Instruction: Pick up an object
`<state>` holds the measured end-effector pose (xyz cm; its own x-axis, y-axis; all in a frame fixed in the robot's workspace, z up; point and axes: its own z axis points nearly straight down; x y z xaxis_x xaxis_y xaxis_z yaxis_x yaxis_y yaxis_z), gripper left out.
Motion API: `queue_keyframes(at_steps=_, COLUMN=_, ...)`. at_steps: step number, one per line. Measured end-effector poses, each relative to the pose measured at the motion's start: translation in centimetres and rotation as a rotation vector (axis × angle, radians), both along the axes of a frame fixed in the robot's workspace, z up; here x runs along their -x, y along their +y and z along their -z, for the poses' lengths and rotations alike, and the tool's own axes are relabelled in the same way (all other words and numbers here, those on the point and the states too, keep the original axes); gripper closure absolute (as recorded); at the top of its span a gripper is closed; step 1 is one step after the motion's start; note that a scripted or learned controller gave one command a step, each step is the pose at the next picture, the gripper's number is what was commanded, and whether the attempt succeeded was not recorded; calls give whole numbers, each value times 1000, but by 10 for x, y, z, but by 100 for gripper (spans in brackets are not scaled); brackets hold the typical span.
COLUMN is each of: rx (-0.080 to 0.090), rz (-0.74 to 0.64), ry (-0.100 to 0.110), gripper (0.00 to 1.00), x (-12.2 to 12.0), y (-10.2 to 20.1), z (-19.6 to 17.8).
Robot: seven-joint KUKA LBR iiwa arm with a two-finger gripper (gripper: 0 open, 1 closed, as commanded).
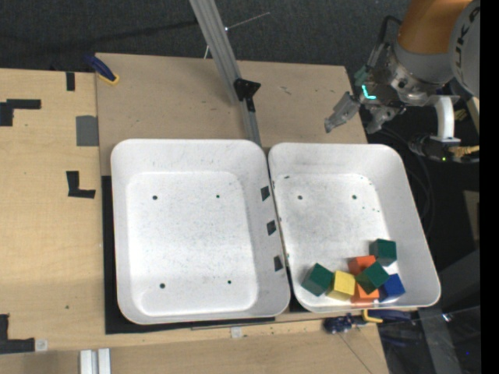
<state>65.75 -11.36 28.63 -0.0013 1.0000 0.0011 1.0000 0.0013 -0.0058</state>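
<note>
We find the task's things, a cluster of small blocks (pixel 360 277), packed into the near right corner of the right bin (pixel 327 166): a dark green block (pixel 317 278) at the left of the group, a yellow block (pixel 343 284) touching it, an orange block (pixel 360 264) behind, two more green blocks (pixel 383 248) toward the right wall, and a blue block (pixel 392 287) at the near edge. Some overlap, so we cannot say exactly how many there are or which rest on others. The left bin (pixel 187 158) sits just beside the right one, their rims meeting at the middle. The claw (pixel 343 115) hangs above the wooden counter (pixel 47 232), beyond the far rim of the right bin and well apart from the blocks; it touches nothing we can see and nothing is in its grip. It reads as a single grey pointed shape slanting down to the left, and we cannot tell whether it is spread or pressed together. The arm (pixel 437 29) enters at the upper right, its orange band cut off by the top edge, the wrist tilted down and leftward with a small teal light showing on it. A grey metal pole (pixel 222 41) runs diagonally from the top edge down to the bins' shared far corner.
</note>
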Motion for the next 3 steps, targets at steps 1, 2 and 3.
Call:
queue_keyframes(at_steps=1, rx=2, rz=-1, ry=-4, gripper=0, x=-1, y=0, z=-3)
queue_keyframes(at_steps=2, rx=2, rz=1, ry=1, gripper=0, x=-8, y=-6, z=52)
queue_keyframes(at_steps=3, rx=2, rz=1, ry=2, gripper=0, x=-7, y=-14, z=112)
